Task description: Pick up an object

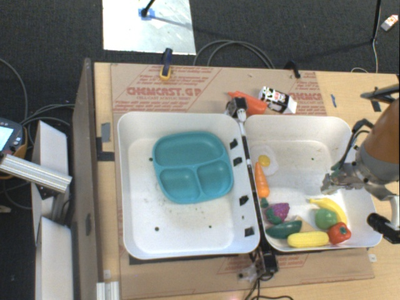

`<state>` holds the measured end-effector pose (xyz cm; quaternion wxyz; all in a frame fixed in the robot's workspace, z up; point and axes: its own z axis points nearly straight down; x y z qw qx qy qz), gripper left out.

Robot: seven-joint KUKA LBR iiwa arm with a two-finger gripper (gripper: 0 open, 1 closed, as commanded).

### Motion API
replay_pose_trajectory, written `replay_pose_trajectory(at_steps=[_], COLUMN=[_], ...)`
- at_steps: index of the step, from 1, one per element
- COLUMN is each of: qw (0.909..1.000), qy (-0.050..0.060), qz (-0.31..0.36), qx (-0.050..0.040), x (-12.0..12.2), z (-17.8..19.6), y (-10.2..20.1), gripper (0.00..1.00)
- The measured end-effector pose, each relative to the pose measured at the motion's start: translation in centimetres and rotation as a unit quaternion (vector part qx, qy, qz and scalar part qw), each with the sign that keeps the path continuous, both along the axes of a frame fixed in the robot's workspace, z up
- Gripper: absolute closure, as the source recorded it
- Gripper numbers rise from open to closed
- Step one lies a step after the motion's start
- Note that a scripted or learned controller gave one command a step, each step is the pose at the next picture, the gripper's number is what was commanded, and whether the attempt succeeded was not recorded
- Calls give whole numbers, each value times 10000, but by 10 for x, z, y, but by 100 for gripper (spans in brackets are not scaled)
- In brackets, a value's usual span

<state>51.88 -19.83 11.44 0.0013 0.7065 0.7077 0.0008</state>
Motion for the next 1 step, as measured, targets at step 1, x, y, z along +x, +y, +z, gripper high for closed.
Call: replay_pose_trajectory(at_steps=[1], qw=[10000], qy=[-15], qz=[60], qx=[16], x=[-11], z=[72], y=[105], gripper=[100])
